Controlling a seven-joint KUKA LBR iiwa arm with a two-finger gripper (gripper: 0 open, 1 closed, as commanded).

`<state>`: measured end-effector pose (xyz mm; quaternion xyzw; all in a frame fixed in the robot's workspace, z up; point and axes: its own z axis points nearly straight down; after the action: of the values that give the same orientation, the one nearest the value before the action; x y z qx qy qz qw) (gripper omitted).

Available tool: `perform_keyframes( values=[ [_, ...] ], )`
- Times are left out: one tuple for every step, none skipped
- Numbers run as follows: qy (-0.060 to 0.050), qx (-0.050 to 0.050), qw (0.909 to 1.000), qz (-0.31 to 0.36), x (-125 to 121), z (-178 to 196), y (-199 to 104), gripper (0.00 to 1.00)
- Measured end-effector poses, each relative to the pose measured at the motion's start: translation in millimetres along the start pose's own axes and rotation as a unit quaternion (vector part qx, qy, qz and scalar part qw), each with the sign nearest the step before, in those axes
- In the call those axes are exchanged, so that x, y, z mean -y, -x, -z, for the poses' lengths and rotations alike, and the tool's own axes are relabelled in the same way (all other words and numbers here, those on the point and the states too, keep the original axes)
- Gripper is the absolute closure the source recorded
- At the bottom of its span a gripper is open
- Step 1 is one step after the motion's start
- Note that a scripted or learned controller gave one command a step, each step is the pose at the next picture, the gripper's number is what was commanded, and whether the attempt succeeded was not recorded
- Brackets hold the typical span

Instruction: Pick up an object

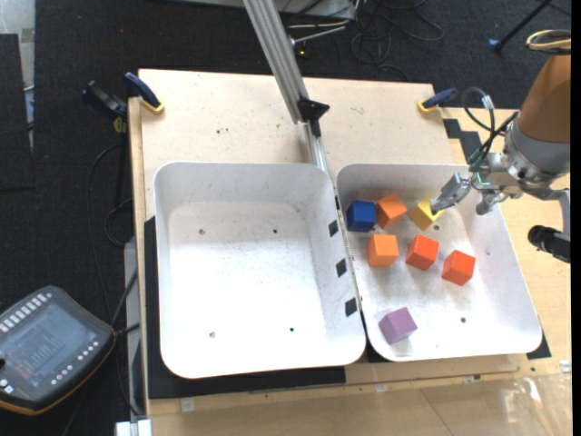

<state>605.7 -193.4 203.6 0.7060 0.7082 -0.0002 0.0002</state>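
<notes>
The claw (442,204) hangs over the far part of the right bin (508,321), its fingers pointing down and to the left from the wrist at the bin's right rim. A yellow block (423,213) sits right at the fingertips, touching or nearly so; whether it lies between the fingers or just beside them cannot be told, nor how far they are spread.

Just left of the yellow block is an orange block (391,210), and left of that a blue block (361,214) near the bin's left wall. Toward the middle of the bin lie three more: an orange one (383,249), a red-orange one (422,252) beside it, and another red-orange one (458,267) nearer the right wall. A purple block (397,324) rests apart from the rest, close to the near rim.

The left bin (177,234) touches the right bin along their shared edge. Both sit on a tan bench (227,107) with blue and yellow clamps (143,92) at its far corners. A pendant (45,345) lies off the bench's near left corner.
</notes>
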Motion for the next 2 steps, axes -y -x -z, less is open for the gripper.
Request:
perform_keyframes(
  values=[
    [-0.003, -0.001, 1.0000, -0.002, -2, -63, 4, 0.00],
    [0.000, 0.000, 1.0000, -0.002, -2, -110, 3, 0.00]
  ],
)
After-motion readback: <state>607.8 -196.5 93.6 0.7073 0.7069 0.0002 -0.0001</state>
